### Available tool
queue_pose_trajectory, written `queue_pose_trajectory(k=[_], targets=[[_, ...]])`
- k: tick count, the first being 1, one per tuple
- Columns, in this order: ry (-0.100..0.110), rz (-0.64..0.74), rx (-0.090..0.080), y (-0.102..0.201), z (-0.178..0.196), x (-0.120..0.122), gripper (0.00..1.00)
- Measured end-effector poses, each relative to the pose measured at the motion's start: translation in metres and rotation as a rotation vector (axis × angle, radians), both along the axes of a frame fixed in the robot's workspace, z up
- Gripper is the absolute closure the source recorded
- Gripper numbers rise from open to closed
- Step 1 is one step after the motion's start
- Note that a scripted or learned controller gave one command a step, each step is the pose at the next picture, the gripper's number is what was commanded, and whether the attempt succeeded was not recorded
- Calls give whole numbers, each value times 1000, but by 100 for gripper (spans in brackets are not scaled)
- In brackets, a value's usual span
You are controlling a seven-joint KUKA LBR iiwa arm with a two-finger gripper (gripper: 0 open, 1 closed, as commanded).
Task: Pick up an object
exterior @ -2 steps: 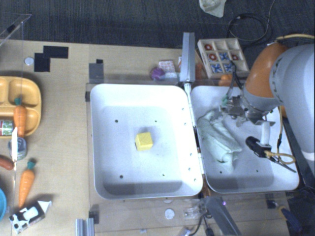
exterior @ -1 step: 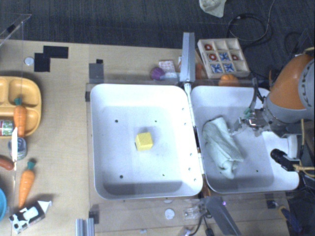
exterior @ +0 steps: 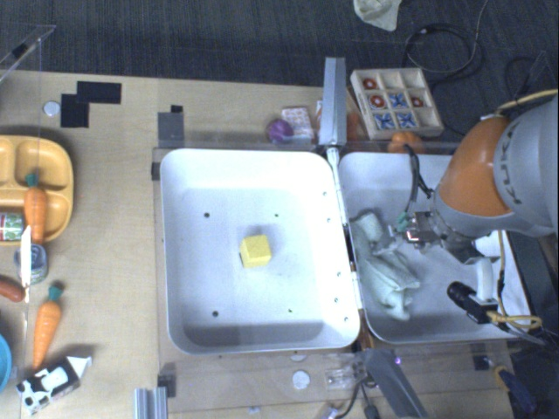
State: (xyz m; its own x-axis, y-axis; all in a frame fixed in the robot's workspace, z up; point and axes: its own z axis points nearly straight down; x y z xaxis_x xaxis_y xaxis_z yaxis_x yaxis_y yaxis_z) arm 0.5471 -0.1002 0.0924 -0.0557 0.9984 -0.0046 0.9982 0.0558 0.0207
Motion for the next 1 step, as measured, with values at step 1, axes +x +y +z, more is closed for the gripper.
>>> queue_pose_trajectory(k=[1], targets=[[1, 43, 0, 13, 0, 87, 0]])
